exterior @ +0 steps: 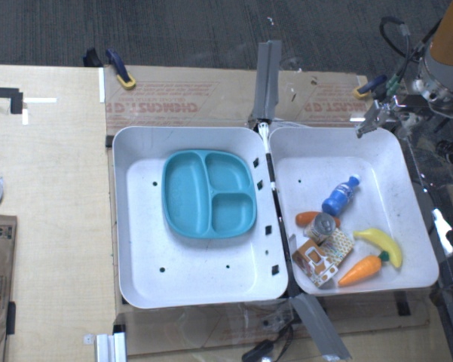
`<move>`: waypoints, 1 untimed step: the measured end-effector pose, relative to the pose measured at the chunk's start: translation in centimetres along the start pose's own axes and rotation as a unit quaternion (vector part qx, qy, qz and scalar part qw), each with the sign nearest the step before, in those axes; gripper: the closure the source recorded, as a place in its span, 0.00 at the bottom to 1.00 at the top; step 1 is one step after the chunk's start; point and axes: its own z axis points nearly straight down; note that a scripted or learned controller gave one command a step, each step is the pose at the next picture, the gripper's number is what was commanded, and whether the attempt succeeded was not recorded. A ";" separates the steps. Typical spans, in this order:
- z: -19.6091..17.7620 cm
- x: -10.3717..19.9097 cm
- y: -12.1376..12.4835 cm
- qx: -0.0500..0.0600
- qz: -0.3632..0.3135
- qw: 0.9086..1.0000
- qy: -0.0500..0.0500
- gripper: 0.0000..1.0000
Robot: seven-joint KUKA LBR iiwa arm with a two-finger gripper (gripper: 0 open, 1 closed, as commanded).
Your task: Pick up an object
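Camera view puts our gripper (375,119) at the upper right of the frame, above the far corner of the right bin (377,151); whether it is apart or together we cannot tell. The pickable things crowd the lower right: a blue bottle (340,196), a banana (381,243), a carrot (359,271), a small box (317,262). We would choose the bottle, which lies clearest of its neighbours, and close across its narrow body.

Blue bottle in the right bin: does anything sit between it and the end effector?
Nothing visible does. The end effector is above the right bin's far edge, and only bare bin floor separates it from the blue bottle.
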 end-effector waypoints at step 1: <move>16.3 0.3 -1.6 -0.001 -0.062 0.998 0.000 0.00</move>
